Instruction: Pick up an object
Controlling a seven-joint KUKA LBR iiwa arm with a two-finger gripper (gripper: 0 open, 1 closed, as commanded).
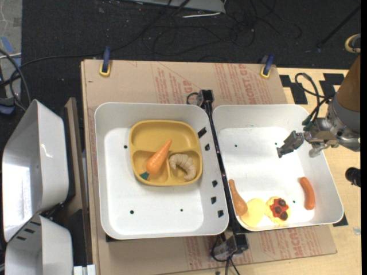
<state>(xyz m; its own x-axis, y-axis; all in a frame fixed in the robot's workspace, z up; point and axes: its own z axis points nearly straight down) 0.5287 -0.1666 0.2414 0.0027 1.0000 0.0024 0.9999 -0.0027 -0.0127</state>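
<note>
The small orange-red plastic toy sausage [308, 193], lying near the right wall of the right white bin [261, 119], is judged light, rigid and slippery, best pinched across its narrow middle by the empty, open two-finger gripper [300, 142].

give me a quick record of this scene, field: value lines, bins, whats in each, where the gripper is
left bin: yellow divided plate
plate contents: toy carrot, pale shrimp
right bin: drumstick, sausage, yellow piece with red topping, all near the front edge
gripper: over the right bin's back right part, nothing seen between its fingers
arm: enters from the right
</note>
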